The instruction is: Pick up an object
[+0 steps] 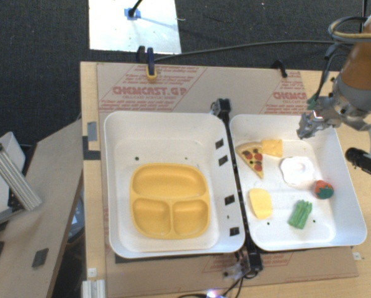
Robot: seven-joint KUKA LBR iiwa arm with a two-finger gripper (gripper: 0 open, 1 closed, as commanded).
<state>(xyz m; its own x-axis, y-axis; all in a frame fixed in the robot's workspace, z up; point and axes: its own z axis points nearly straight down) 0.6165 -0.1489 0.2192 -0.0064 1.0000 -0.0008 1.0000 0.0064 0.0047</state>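
Hovering over the right bin's (353,228) far rim — fingers (307,129), spread unclear — flat pizza slice (252,158) nearby.

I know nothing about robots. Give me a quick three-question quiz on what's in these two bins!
1. True or false: the yellow tray lies in the left bin.
2. Which toy is nearest the gripper? A) pizza slice B) green piece C) tomato
3. Fill in: the white piece lies in the ___ bin.

Key: 1 true; 2 A; 3 right.
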